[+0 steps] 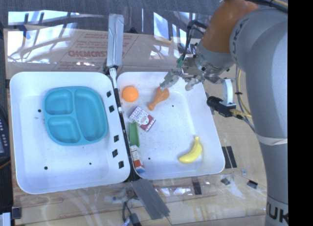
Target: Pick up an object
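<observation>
bench [230, 164] | left bin [19, 122] | right bin [171, 169] | cardboard sheet [78, 49]

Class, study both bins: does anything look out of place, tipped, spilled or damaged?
Nothing looks spilled or broken. The one oddity is the green marker, wedged along the left wall of the right bin instead of lying flat on its floor. The banana, orange ball and blue divided plate lie normally.

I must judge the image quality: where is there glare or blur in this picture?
Camera view: strong window reflections glare on the shiny strip behind the bins; the white right bin is bright but readable; the end effector looks slightly soft; the banana and blue tray are sharp.
</observation>
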Robot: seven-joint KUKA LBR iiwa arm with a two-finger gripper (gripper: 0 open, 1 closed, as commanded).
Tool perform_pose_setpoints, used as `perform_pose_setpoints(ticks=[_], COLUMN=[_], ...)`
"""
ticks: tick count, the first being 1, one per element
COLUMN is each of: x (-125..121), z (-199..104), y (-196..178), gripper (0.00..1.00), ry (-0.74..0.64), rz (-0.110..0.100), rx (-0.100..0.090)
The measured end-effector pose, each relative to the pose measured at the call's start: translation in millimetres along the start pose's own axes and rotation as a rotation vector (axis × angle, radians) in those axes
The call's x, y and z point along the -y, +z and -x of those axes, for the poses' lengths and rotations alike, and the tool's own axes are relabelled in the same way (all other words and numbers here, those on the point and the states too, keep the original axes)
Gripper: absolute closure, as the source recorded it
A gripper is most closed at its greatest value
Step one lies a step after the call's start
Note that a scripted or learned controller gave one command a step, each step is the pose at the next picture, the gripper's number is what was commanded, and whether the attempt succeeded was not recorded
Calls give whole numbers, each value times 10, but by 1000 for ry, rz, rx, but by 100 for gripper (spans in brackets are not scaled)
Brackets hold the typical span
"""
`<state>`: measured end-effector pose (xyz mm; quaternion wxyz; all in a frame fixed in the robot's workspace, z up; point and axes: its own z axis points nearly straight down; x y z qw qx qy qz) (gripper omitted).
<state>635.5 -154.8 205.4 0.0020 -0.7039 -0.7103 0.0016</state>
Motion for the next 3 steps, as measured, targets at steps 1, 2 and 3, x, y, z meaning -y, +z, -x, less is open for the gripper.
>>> perform_pose_setpoints(ticks=[1,2,3], x=[-225,-220,-50], z=[-98,-103,-684], y=[1135,1040,122], gripper=[0,100,100], ry=[10,6,176], rz=[3,0,5], rx=[1,1,0])
